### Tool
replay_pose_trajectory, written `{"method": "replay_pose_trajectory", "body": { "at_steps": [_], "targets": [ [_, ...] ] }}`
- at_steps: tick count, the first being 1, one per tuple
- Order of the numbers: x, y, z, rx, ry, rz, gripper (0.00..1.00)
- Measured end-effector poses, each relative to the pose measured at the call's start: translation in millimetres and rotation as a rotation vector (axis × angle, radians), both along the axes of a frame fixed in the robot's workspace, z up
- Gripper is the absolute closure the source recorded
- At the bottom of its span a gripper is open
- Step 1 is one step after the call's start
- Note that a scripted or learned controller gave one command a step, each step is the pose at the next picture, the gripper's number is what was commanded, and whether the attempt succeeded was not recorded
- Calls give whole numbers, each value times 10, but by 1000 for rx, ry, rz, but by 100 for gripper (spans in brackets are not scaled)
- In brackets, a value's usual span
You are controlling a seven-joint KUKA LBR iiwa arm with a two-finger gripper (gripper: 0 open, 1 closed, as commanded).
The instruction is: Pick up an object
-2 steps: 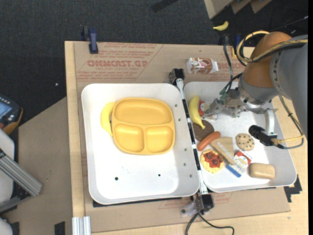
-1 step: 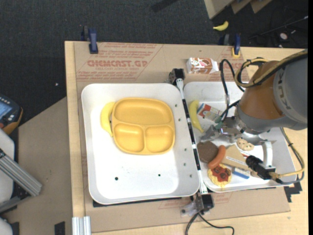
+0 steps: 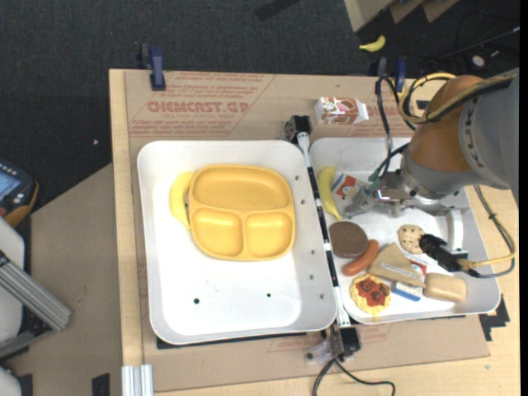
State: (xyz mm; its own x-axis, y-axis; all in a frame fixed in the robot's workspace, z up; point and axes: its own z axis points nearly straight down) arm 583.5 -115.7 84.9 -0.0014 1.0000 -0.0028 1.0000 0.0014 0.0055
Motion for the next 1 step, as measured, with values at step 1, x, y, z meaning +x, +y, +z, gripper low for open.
{"method": "replay_pose_trajectory", "body": {
  "at_steps": [1],
  "targets": [
    [700, 179, 44, 0, 9, 6, 0]
  ]
}}
